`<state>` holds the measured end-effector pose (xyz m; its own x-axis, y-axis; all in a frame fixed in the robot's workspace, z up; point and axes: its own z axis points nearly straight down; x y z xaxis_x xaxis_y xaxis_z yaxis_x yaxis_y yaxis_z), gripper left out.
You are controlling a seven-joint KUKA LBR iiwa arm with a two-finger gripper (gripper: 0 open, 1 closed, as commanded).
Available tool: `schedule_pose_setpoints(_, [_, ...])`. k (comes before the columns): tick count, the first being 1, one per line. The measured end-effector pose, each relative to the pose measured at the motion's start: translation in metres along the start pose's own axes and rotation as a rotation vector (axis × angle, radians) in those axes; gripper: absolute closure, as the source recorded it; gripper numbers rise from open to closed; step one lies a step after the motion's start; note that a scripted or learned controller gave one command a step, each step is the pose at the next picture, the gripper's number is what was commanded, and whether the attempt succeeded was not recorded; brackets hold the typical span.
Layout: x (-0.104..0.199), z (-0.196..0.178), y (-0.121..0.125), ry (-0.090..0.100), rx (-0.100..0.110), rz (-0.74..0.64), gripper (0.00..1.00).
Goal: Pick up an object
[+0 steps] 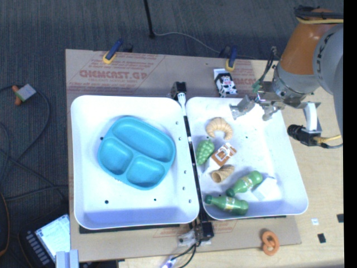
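You'll find the croissant (219, 128) in the right bin (290, 166), arched, ends pointing down toward the grapes (204, 151) just below-left of it. Right of the croissant and above it, the claw (254, 108) hovers with fingers spread, holding nothing.

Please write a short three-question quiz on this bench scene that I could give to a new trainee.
1. True or false: the blue three-compartment plastic tray lies in the left white bin.
2. Which lies nearest the grey two-finger gripper? A) the tan toy croissant B) the green toy bottle C) the orange pretzel-shaped toy
3. Fill in: the pretzel-shaped toy lies ____ the right white bin.

Key: 1 true; 2 A; 3 outside, on the bench near its front corner.
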<state>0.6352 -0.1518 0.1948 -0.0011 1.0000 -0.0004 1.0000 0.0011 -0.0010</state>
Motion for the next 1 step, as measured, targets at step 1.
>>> schedule_pose_setpoints(1, [0.0316, 0.0845, -0.0525, 0.001, 0.003, 0.001, 0.00])
